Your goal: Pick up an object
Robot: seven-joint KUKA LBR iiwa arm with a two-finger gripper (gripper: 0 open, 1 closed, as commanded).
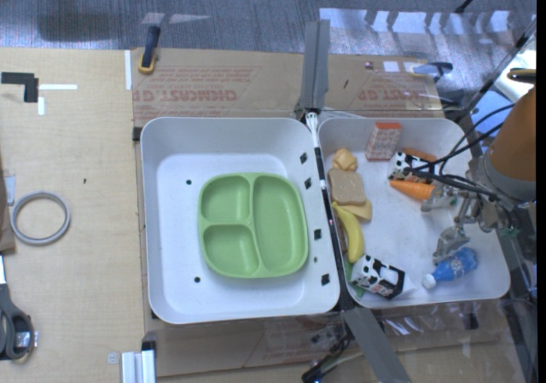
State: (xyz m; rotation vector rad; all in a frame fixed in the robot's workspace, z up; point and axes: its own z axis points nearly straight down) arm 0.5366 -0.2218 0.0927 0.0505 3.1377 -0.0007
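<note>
A: What could have gone wrong there?

B: The hand [450,221] hung low in the right bin [401,228], just above the blue bottle [453,267]. I could not tell how it stood. The bottle lay on its side near the bin wall; being round, it could roll away or slip out.

A: How did it look?

B: Small, blue, with a white cap.

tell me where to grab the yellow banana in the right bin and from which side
Take the yellow curved banana across its narrow middle, coming straight down from above. It lies flat, lengthwise along the right white bin's left wall, so the claw should close across its width. The tan bread slice crowds its upper end; the lower half is freer.
</note>
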